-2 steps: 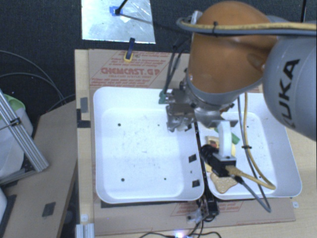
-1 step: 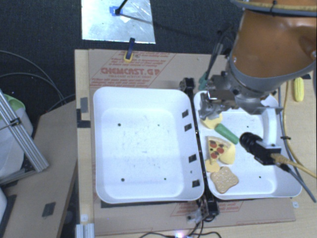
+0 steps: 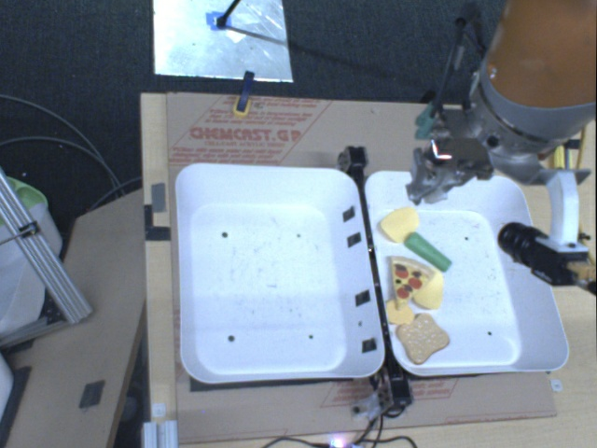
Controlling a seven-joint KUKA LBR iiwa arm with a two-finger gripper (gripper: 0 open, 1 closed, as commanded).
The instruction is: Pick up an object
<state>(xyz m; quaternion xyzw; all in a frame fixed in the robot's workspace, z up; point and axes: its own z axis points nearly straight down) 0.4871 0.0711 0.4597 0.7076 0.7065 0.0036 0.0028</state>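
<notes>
Gripper (image 3: 431,187) hangs over the far edge of the right bin (image 3: 532,343), with the toy foods just nearer the camera than it.

The closest piece is the pale yellow chunk (image 3: 399,223), just beside the gripper toward the bin's near edge and its wall shared with the left bin (image 3: 261,278). The green cylinder (image 3: 428,251) lies just past it, its long axis running slantwise from that shared wall toward the near right corner. Then come the pizza slice (image 3: 411,283) and, toward the near edge, the cracker (image 3: 424,338). All sit in the half of the bin by the shared wall, touching or almost so. Nothing sits in the gripper, and whether it is open or closed I cannot tell. The arm (image 3: 541,54) comes in from over the far right corner, wrist pointing down at the far edge; a short move toward the near edge would likely put it above the yellow chunk.
</notes>
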